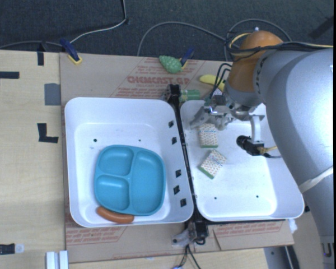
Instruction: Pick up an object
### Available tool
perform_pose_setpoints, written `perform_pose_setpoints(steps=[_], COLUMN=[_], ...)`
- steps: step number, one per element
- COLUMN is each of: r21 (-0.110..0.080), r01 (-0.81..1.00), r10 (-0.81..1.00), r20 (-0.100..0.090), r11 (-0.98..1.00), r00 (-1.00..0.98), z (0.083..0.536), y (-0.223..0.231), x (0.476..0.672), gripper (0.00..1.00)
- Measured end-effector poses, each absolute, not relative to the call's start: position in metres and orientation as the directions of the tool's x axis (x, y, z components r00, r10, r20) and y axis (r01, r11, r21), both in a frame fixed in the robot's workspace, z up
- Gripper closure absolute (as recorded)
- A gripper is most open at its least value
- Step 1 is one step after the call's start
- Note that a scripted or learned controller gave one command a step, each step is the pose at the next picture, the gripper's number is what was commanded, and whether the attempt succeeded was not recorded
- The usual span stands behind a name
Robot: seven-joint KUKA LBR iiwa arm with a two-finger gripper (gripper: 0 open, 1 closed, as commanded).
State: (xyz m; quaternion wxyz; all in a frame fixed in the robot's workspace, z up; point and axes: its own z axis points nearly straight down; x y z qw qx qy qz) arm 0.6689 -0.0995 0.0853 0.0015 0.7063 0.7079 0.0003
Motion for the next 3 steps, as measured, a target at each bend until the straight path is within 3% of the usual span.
perform_pose_setpoints(steps=[1, 2, 3], r21=[0.002, 0.001, 0.000], r01=[1.000, 1.000, 1.000], r10=[1.000, 1.000, 1.000], r20=[-0.003, -0.002, -0.004], r11=[0.000, 0.001, 0.002], r00=[0.000, -0.001, -0.002], z=[0.086, 0.085, 0.095], y=[-0.098, -0.095, -0.095], x=[0.657, 0.666, 0.666], gripper=[0.00, 0.00, 1.00])
